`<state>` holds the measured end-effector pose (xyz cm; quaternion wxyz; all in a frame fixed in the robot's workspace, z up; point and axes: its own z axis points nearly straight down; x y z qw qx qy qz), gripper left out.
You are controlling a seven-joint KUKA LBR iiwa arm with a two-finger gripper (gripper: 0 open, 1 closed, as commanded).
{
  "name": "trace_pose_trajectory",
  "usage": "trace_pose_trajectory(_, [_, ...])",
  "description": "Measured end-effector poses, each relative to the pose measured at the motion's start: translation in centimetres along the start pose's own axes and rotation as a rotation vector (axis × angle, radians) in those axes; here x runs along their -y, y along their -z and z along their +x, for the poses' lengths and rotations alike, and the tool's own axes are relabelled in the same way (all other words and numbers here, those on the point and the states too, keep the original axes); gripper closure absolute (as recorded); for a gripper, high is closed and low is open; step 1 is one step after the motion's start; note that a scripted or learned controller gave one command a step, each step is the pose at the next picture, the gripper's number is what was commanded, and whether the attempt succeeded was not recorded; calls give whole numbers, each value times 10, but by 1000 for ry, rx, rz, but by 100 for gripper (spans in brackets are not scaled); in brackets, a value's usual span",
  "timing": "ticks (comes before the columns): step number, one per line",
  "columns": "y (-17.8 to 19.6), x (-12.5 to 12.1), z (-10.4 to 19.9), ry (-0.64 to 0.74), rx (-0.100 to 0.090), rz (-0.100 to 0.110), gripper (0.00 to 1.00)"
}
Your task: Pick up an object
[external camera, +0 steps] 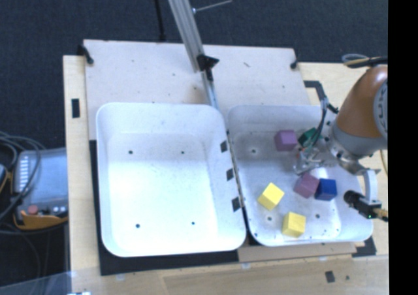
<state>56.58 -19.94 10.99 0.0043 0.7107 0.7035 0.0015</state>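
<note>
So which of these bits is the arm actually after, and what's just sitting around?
Part of the job:
- gripper, down in the right bin
- two purple blocks
- blue block
- two yellow blocks

Just lying about:
- left bin
- metal pole at the back
- grey box with cables on the left

The arm [366, 114] reaches in from the right, its orange band uppermost and the grey wrist below it. The gripper [305, 164] points down and leftward, low over the right bin.
</note>
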Motion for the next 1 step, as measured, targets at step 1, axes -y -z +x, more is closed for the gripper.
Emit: trace_pose_trajectory(1, [59, 7, -5, 4, -1, 1, 100])
